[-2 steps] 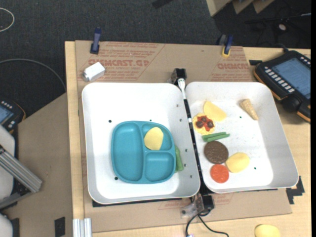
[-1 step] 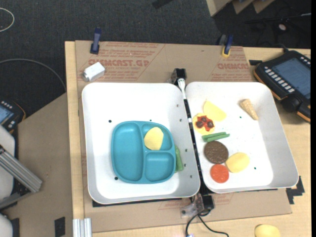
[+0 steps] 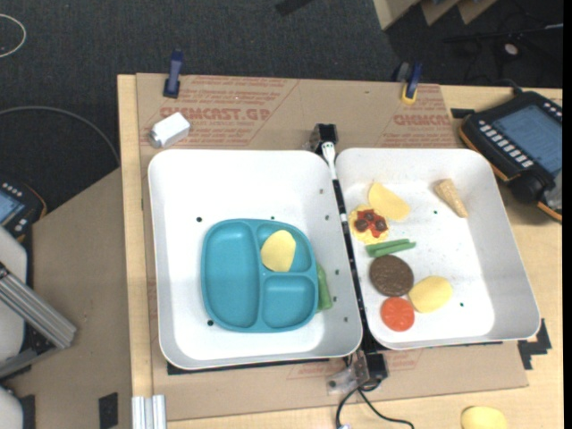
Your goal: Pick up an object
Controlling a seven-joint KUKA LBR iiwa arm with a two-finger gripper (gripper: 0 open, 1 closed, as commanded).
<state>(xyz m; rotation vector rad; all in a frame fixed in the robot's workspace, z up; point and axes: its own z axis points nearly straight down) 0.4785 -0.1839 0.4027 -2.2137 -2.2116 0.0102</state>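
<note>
1. Surface [image 3: 268, 105]: brown board carrying two white bins side by side, meeting at a centre seam.
2. Left bin [image 3: 179, 195]: holds a teal divided tray [image 3: 234, 280] sitting toward the near edge. A pale yellow food piece [image 3: 279, 251] lies in the tray's upper right compartment. Lots of bare floor at the far side.
3. Right bin [image 3: 483, 239]: pickable items cluster on its left half near the seam; right half mostly bare, so approach from the right looks open.
4. Items there, big to small: yellow wedge [image 3: 388, 201], brown round patty [image 3: 391, 275], yellow lemon-like piece [image 3: 431, 294], red tomato [image 3: 398, 314], tan cone [image 3: 451, 197] with its long axis diagonal, green bean [image 3: 391, 248] lying roughly left-right.
5. Gripper: cannot tell its state or which way items lie from it.
6. Judgement: the cone stands apart, easiest pick; patty, lemon and tomato crowd together.
</note>
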